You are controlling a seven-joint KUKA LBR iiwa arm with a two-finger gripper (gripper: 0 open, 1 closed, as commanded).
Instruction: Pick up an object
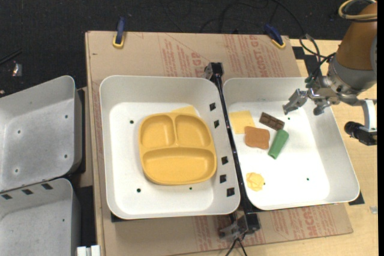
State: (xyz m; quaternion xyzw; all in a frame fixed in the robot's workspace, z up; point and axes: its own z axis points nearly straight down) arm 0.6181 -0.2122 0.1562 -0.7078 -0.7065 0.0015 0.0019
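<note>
Jaws (307,100) hang spread and bare above the upper right part of the shallow white right-hand bin (336,147), so you hold nothing yet and the step in hand is, by my reading, choosing and closing on one piece. Take the green cylinder (278,144) as your landmark: it lies tilted near the bin's middle, below and to the left of the jaws. Touching or just beside its left side sits the flat orange-brown bread-like slab (257,138); above it lies the small dark brown bar (271,122); further left of the slab rests the pale yellow flat square (242,121), close to the divider. Well below the cylinder, apart from all of them, lies the small yellow lumpy piece (255,180).

You would do well to go for the cylinder, since it stands proud of the floor and offers two long sides. Turn the wrist so the jaws straddle its short axis, come down on its lower end, away from the slab, and close only once both sides are bracketed. The yellow compartment tray (177,150) in the left-hand bin (120,129) is no easy target.
</note>
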